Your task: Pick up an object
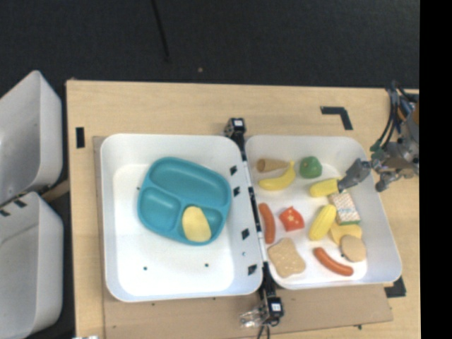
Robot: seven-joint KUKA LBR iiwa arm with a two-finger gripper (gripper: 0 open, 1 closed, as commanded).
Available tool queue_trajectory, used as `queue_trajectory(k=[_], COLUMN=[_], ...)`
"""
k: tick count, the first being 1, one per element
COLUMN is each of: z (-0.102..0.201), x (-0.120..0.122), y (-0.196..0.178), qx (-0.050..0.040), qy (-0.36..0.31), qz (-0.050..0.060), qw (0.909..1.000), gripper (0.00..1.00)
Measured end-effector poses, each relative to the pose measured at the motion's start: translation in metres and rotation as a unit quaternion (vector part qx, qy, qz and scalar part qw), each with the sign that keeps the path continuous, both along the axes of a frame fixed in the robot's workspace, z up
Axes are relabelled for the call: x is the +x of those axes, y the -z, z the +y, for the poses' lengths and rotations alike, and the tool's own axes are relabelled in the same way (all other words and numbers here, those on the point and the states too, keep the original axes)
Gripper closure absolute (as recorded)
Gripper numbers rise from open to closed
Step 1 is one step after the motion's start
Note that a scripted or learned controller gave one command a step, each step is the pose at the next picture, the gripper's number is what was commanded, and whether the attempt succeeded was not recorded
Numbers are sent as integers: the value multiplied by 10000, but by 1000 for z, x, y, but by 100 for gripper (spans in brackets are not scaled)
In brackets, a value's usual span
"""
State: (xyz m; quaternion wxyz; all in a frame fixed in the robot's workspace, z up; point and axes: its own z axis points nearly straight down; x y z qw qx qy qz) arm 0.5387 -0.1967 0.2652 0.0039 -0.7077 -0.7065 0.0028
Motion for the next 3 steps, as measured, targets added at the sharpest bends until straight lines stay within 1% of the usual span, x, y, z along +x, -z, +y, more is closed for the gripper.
queue_trajectory(k=[1, 2, 3], z=[0, -3, 4], x=[2, -1, 0], y=[-5, 60, 122], qx=[-8, -5, -2], qy=[-11, -3, 7], qz=[-43, -10, -11], qw=[10000, 10000, 10000], gripper=[0, 0, 0])
